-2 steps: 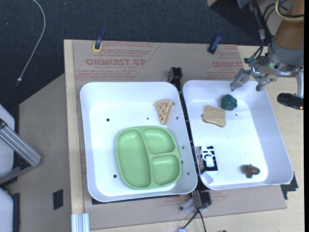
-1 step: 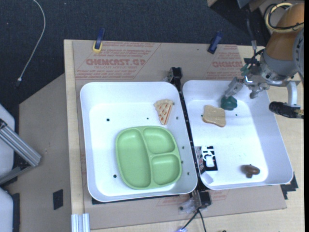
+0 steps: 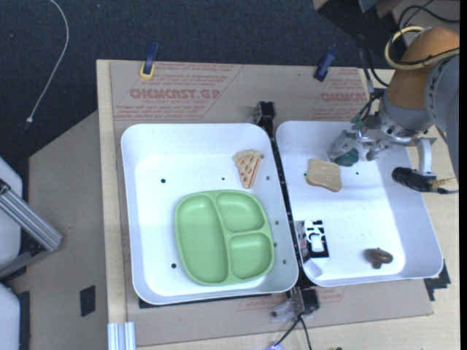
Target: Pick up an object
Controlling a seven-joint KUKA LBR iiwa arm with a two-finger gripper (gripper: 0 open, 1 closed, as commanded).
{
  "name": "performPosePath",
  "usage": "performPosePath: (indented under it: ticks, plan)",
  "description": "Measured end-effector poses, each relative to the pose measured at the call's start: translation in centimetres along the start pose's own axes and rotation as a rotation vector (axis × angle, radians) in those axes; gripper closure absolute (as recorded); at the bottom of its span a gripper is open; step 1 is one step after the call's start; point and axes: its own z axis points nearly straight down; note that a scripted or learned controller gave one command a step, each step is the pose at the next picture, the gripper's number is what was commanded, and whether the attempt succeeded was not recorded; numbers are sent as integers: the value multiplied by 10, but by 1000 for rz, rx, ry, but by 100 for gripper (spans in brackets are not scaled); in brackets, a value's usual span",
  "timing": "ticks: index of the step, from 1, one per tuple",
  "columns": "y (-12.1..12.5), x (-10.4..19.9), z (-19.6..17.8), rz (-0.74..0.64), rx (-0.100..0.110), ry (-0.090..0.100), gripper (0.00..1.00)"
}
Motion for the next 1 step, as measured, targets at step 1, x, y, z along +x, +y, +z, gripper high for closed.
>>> performPosePath:
  ticks: [1]
  plan:
    - [2,0,-15,-1,-8,-3,100]
